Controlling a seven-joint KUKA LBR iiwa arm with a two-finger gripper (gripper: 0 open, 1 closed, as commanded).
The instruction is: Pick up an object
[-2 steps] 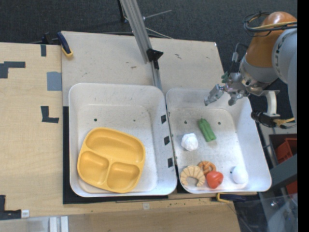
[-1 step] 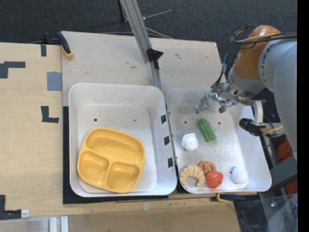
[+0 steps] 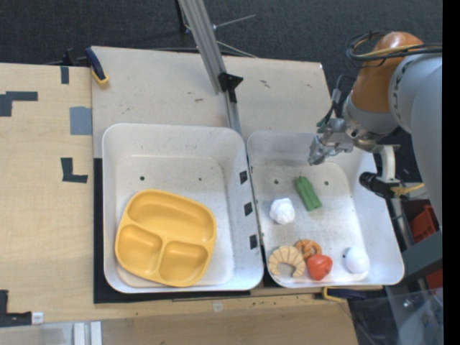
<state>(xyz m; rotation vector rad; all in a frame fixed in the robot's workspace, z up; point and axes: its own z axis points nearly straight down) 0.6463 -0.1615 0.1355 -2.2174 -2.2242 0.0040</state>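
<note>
Hanging over the far part of the right shallow white bin point(image 3: 374, 254), the grey two-finger gripper point(image 3: 317, 157) has nothing visible between its tips; whether it is open or closed cannot be told. A green oblong block point(image 3: 307, 192) lies tilted just below the tips, near the bin's middle. Left of the block sits a small white crumpled lump point(image 3: 282, 210). Along the near edge lie a tan croissant-shaped toy point(image 3: 287, 261), a small brown pretzel-like piece point(image 3: 307, 248), a red rounded toy point(image 3: 319, 267) and a white egg-like ball point(image 3: 355, 260). In the left white bin point(image 3: 129, 142), a yellow three-compartment plastic plate point(image 3: 167, 237) fills the near left corner.
</note>
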